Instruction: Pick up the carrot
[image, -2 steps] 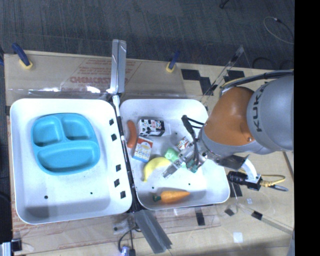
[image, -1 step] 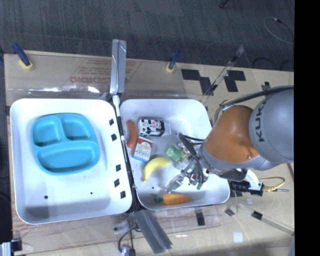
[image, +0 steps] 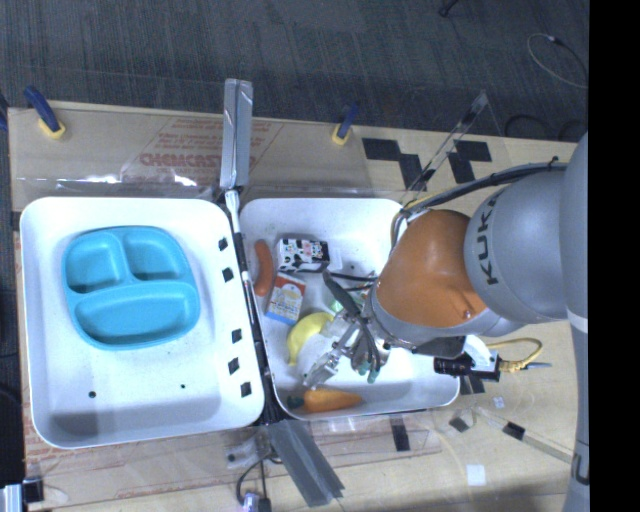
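Observation:
The orange carrot lies flat along the front wall of the right bin. My gripper hangs just above and behind it, beside a yellow lemon. Its fingers stand open, one tip near the lemon and the other further right, and nothing is held between them. The carrot is apart from the fingers. The grey arm with its orange band covers the right half of this bin.
A reddish sausage, a black-and-white carton and a small orange box lie in the right bin's back left. The left bin holds a blue divided plate. Cables trail on the bench at the right.

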